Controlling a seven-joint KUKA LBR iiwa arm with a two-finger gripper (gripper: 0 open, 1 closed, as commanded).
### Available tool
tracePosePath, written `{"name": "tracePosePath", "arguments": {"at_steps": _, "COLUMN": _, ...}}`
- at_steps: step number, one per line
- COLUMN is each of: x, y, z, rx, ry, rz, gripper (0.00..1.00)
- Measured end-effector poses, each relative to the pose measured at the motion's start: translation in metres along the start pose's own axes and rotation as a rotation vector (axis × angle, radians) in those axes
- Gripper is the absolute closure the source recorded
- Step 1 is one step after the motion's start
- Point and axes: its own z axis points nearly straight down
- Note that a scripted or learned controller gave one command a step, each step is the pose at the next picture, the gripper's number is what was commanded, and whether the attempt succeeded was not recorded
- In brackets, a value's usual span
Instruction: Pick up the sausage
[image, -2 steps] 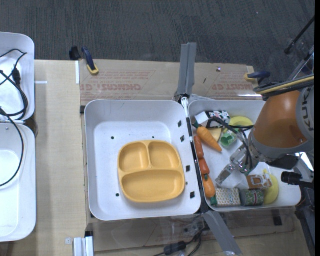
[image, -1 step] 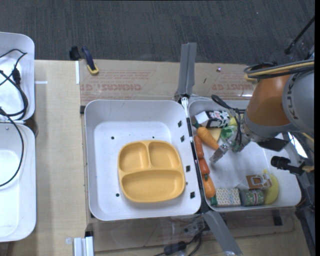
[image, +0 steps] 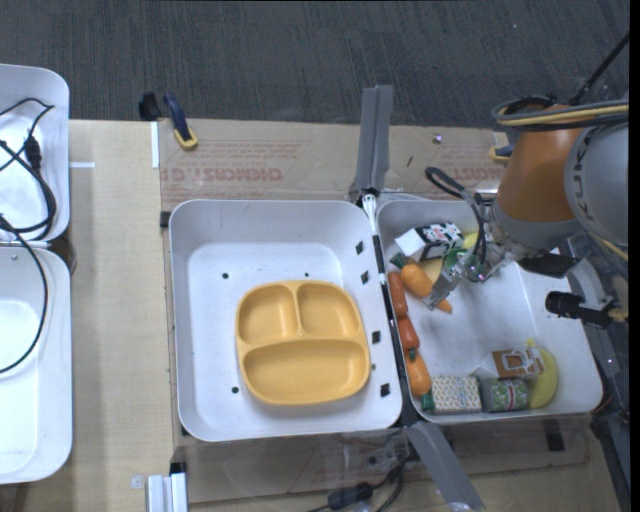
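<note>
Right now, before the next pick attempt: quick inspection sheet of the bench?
Surface: two white bins side by side; left bin, right bin.
Job's things: sausage lies along the right bin's left wall, not grasped.
Clutter: yellow divided plate in left bin; carrot, small boxes, can, banana in right bin.
Grippers: gripper low over the carrot.
Cables: black cable at far left.
Surroundings: blue-handled clamp on the bench.
</note>
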Motion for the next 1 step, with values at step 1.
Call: {"name": "tracePosePath", "arguments": {"at_steps": 1, "x": 0.0392, "y": -0.0746, "z": 0.0222, "rx": -0.025, "ry": -0.021, "rz": -0.147, "gripper": 0.00}}
